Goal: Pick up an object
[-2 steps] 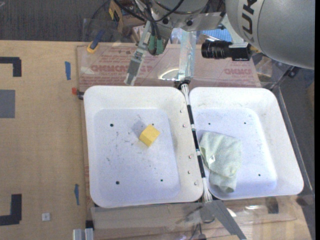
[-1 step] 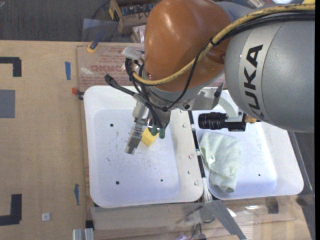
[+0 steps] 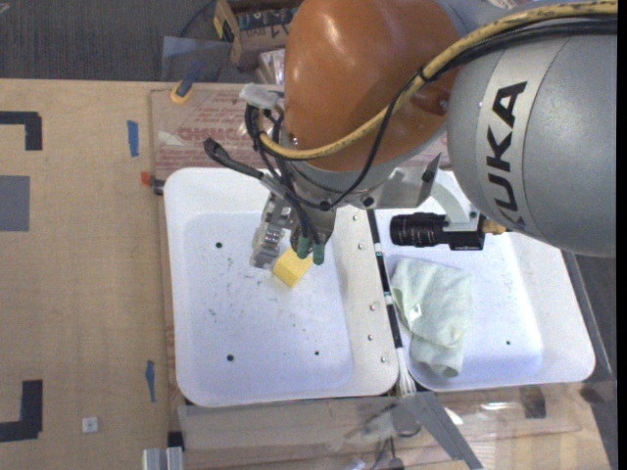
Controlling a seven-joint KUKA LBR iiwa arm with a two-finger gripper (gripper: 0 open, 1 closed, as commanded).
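Arm [image 3: 509, 96]: reaching in from the right, orange dome over the seam between the two bins, wrist angled down into the left bin.
Jaws [image 3: 284, 253]: down at the floor of the left bin [image 3: 206, 360], near its upper middle; one grey finger [image 3: 266, 241] to the left, green-tipped finger [image 3: 312, 251] to the right.
Jaw state: apart, cannot tell whether pressing on anything; no firm clamp visible.
Yellow block [image 3: 289, 269]: small, lying on the left bin's floor, just below and between the two fingers, touching or nearly touching the green tip.
Key relation: block sits a shade lower in view than the fingertips' midpoint and slightly toward the right finger; long axis hard to read, seemingly tilted on a diagonal.
Judgement: a small drop and closing would likely catch it; risk of the block being pushed out sideways if off-centre.
Pale green cloth [image 3: 436, 311]: crumpled in the right bin [image 3: 549, 360], well apart from the jaws.
Surface [image 3: 78, 262]: brown board with blue tape marks around the bins.
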